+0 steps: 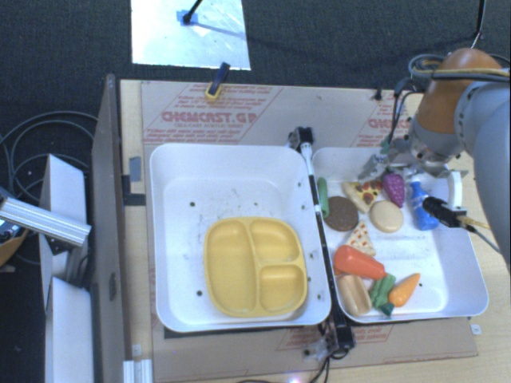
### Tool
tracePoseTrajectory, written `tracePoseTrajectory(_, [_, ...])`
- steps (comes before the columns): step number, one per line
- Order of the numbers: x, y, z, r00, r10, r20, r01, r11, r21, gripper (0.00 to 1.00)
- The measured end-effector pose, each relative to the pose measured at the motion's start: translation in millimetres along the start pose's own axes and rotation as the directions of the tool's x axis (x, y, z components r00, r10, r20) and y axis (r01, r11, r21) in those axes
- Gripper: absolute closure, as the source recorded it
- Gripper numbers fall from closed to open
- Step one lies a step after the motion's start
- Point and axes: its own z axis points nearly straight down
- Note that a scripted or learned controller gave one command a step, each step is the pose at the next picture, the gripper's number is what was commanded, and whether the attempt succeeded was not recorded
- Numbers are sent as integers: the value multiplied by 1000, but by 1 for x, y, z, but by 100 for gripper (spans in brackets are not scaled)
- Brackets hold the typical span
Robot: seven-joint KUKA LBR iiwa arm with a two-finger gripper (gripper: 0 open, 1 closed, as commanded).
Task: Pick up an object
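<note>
The arm (467,106) reaches in from the right and the gripper (389,162) sits low over the far end of the right bin (467,282), and whether it grips anything cannot be told from this angle. Right under and beside it lies the purple grape bunch (394,188), touching the pizza slice (363,191), with the beige bun (386,216) just in front. Over in the left bin (172,214), the yellow divided tray (255,266) lies well apart.
</note>
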Motion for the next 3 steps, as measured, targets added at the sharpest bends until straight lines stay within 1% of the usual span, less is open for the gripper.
tracePoseTrajectory(1, [0,2,-16,1000,-2,2,2,1000,-7,100])
tracePoseTrajectory(2, [-46,0,-30,1000,4,1,-4,1000,-4,100])
tracePoseTrajectory(3, [-44,1,-30,1000,0,0,0,1000,-3,0])
